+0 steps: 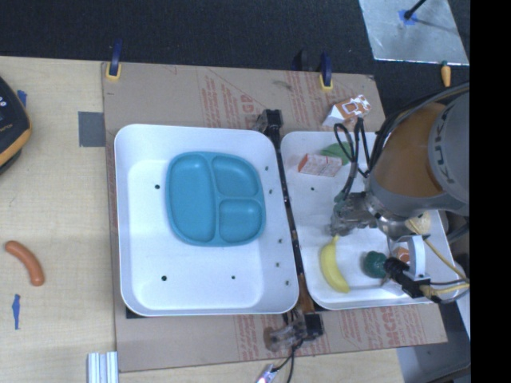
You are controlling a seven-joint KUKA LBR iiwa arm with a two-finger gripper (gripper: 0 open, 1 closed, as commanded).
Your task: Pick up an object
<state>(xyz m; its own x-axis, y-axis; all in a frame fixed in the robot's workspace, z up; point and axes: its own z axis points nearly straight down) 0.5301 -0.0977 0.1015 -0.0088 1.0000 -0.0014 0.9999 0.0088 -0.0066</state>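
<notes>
Two shallow white bins sit side by side on the bench: the left bin [128,214] carries a light blue plastic plate with three compartments [214,197], lying flat near its middle, and the right bin [313,290] holds the loose things a pick could go for. Among them are a yellow banana [333,268] lying near the front wall, a dark green rounded object [374,263] just to its right, and a small red and white carton [318,164] toward the back. The gripper [350,216] hangs low over the middle of the right bin, above the banana and well apart from the carton; at this slant the wrist and cables cover its tips, so how it stands cannot be told, and nothing can be seen in its grasp. As I judge it, the pick is not yet done: every object in sight lies on a bin floor. Room is tight. The banana lies close to the front wall and to the bin's left wall by the divider between the bins, and the green object is crowded by the arm's own cabling. The barest floor is between carton and banana, while the left bin has broad bare margins around the plate.
</notes>
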